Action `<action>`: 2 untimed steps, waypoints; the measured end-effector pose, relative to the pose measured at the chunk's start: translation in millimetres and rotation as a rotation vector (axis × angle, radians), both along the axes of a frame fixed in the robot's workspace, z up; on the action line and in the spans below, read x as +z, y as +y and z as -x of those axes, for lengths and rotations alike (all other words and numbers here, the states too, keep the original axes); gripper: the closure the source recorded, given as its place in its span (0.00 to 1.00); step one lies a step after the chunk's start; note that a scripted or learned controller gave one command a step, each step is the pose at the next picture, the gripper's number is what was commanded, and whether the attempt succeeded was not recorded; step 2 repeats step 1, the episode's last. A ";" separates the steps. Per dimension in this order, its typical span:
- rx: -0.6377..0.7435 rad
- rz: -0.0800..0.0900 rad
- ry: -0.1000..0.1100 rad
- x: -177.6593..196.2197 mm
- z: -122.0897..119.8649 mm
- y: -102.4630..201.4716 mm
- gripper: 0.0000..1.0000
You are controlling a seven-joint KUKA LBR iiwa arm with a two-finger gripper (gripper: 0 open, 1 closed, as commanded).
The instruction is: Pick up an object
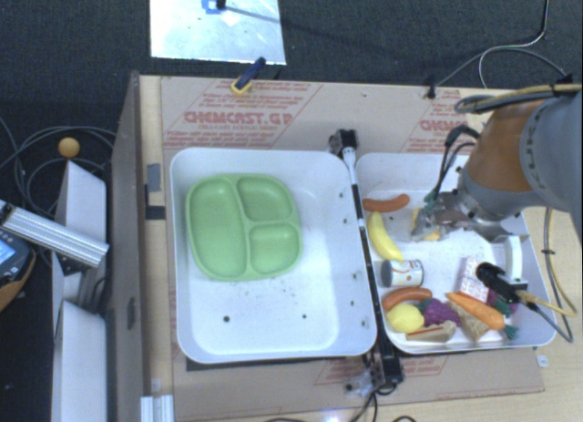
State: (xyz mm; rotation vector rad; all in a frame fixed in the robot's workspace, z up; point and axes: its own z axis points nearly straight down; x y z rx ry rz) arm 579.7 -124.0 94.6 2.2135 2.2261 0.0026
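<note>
Cardboard-covered tabletop [273,106], two white bins side by side. Left bin [209,320] has a green divided plate [244,226]. Right bin [401,167] is crowded: banana [383,237], sausage [386,202], small can [402,273], lemon [405,318], carrot [477,307]. Hand [430,221] sits low just right of the banana; can't tell its opening or whether it grips anything. Risk: clutter, so a nudge or a miss is likely.

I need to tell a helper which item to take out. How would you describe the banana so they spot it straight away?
Look at the right bin, the crowded one of the two white bins. Along its left wall, below a sausage and above a small can, lies the banana. It is the only long, curved, all-yellow piece; the lemon nearby is round.
</note>
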 end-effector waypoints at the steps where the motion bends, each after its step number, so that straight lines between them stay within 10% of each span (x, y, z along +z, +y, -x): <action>1: -0.001 -0.002 -0.001 90.7 2.6 97.0 1.00; 2: -0.001 -0.002 -0.001 90.7 2.6 97.0 1.00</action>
